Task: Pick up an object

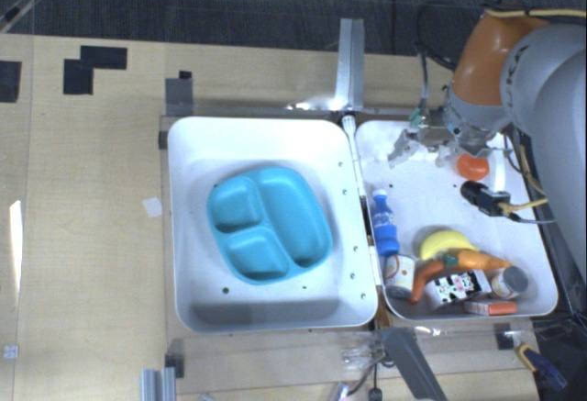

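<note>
My gripper [422, 150] hangs over the far left part of the right bin [404, 183], its two fingers spread, open, with nothing between them. A small orange-red ball [473, 167] lies just to its right. Nearer the front of that bin are a blue bottle [382, 223] along the left wall, a yellow banana-like piece [445, 243], an orange carrot [438, 268], a black and white box [457, 285], a small round tin [399, 272] and a silver can [514, 280].
The left bin [193, 298] holds a blue divided plate [269, 222]. A metal post [350, 60] rises behind the wall between the two bins. A red pen-like thing [492, 306] lies at the right bin's front edge.
</note>
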Robot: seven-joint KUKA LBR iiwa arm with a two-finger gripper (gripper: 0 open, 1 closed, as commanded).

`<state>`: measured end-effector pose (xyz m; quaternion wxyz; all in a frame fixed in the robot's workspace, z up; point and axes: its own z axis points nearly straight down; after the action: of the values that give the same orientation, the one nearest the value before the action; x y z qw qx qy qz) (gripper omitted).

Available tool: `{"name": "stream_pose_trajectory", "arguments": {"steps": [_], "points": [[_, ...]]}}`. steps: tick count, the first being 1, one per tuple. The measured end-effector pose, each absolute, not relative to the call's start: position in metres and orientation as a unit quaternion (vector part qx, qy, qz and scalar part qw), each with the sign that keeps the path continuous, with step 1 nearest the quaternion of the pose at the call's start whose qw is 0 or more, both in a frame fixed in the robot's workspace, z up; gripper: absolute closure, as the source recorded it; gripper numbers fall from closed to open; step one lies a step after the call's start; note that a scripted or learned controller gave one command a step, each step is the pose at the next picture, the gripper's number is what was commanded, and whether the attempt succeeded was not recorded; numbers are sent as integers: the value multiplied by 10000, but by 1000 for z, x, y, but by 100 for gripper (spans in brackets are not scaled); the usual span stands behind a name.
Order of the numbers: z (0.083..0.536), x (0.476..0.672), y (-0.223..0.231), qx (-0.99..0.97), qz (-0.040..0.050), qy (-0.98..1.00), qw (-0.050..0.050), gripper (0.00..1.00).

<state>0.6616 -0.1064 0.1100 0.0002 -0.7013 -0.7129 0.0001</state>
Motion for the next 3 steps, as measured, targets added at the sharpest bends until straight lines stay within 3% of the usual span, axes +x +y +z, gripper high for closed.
{"name": "stream_pose_trajectory", "arguments": {"steps": [1, 2, 3], "points": [[88, 597, -156, -7190, -24, -6950, -34, 0], [88, 589, -161, -6370, -39, -7708, -57, 0], [98, 497, -169, -6705, 0, -7419, 10, 0]]}}
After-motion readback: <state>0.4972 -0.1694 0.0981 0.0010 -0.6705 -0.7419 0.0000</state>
